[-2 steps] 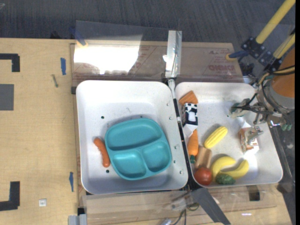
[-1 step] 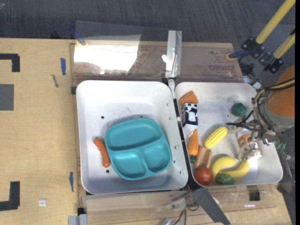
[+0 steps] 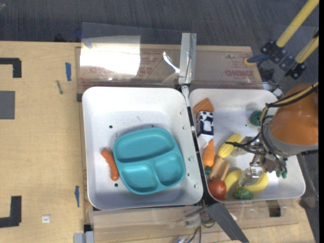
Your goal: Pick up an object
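We see the arm [image 3: 296,120] coming in from the right, orange band over the right bin [image 3: 238,103], wrist bent down w/ the claw [image 3: 254,172] low in that bin's front half. Claw tip sits just above a banana [image 3: 259,183] and beside a lemon [image 3: 232,178]; whether its fingers are apart or together we can't tell, too blurred and partly hidden by cables. Nothing visibly clamped between them.

Right bin contents: corn [image 3: 231,145] near the middle, carrot [image 3: 209,153] along the left wall, tomato [image 3: 217,189] at the front-left corner, a green veg [image 3: 243,193] at the front edge, an orange wedge [image 3: 203,105] at the back-left, a black-and-white item [image 3: 205,123] just in front of it, a teal thing [image 3: 256,117] near the arm.

Left bin [image 3: 101,105]: teal tray [image 3: 148,159] w/ three compartments, sausage [image 3: 110,164] just left of it, apart from the arm.

Both bins sit on the wood surface [image 3: 35,151].
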